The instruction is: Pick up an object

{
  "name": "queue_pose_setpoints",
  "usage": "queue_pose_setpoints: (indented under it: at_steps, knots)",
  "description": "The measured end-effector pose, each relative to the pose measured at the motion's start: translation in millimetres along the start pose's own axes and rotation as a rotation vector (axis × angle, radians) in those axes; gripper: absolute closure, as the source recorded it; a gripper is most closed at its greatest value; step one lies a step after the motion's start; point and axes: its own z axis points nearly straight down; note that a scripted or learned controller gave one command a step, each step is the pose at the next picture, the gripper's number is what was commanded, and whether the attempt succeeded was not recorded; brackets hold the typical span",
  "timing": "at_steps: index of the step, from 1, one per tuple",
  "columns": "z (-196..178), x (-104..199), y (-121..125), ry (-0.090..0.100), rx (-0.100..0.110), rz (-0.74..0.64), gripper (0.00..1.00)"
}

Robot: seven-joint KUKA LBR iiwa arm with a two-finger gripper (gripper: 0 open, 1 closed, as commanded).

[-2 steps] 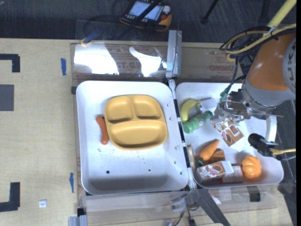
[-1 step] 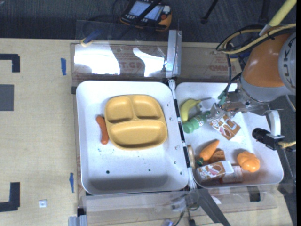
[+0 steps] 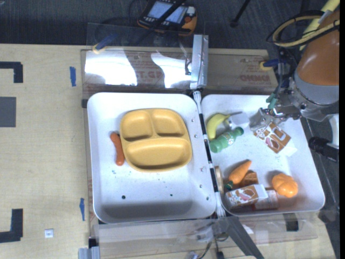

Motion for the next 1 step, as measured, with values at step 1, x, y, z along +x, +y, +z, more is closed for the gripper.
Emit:
queue_pose_setpoints:
  at_steps: [1]
  knots:
    - [-6.7, -23.1, 6.1, -0.001, -0.002, -0.018, 1.00]
